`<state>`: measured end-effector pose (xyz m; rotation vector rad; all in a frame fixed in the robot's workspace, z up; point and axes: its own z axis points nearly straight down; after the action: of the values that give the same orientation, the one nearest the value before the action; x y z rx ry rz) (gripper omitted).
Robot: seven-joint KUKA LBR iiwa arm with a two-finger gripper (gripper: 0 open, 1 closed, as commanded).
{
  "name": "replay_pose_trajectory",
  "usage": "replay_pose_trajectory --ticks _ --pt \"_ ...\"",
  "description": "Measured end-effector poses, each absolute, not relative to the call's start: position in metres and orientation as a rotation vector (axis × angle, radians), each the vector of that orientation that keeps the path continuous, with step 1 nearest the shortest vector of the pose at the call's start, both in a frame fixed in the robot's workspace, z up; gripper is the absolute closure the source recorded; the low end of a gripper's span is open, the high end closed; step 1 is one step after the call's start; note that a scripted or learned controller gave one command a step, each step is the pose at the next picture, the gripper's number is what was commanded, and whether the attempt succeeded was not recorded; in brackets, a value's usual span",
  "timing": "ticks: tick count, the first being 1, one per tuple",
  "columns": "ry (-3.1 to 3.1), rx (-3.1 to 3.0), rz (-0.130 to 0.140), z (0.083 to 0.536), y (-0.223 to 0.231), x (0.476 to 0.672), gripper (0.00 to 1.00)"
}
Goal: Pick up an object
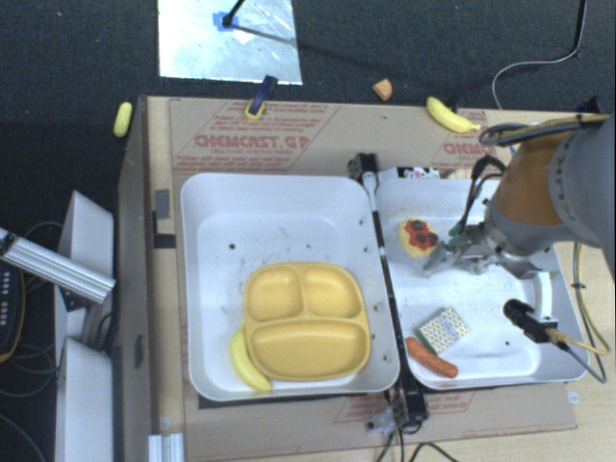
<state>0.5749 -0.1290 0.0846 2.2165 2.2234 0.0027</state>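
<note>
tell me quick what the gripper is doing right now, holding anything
gripper: down in the right bin, beside the pizza toy; whether it grips anything cannot be told.

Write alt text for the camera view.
The gripper hangs low in the right bin, beside a pizza toy; a small box and hot dog lie nearer. The left bin holds a yellow tray and banana.
</note>
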Motion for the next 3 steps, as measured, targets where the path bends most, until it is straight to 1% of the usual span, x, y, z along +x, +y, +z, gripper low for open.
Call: replay_pose_trajectory --ticks 1,2,3 --pt "2.225 2.214 0.003 0.085 -0.131 0.648 0.0" --pt "2.231 2.22 -0.01 0.084 -0.112 0.667 0.0" --pt "2.226 2.215 0.001 0.085 -0.091 0.669 0.0"
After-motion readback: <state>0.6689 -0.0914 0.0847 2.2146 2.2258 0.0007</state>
